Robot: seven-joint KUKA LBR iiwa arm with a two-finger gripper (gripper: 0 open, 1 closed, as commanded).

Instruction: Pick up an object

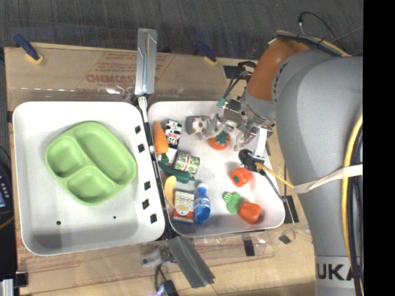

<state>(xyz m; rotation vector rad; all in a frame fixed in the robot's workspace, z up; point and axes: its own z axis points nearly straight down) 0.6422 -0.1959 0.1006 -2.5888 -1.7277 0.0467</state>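
Note:
My gripper [226, 132] hangs over the back of the right bin [271, 193], open, with its fingers pointing down. A small red tomato with a green top [219, 142] lies right under its tips, on the bin floor; nothing sits between the fingers. Just left of the gripper lies a small white can with a printed face [197, 125]. An orange-red pepper [242, 176] rests nearer the front, below the gripper.
Along the right bin's left wall lie a carrot [160, 139], a black-and-white toy [173, 129], a green can [186, 163], a banana [170, 190], a carton [183, 206] and a blue bottle [202, 205]. A green divided plate [91, 162] sits in the left bin [37, 227].

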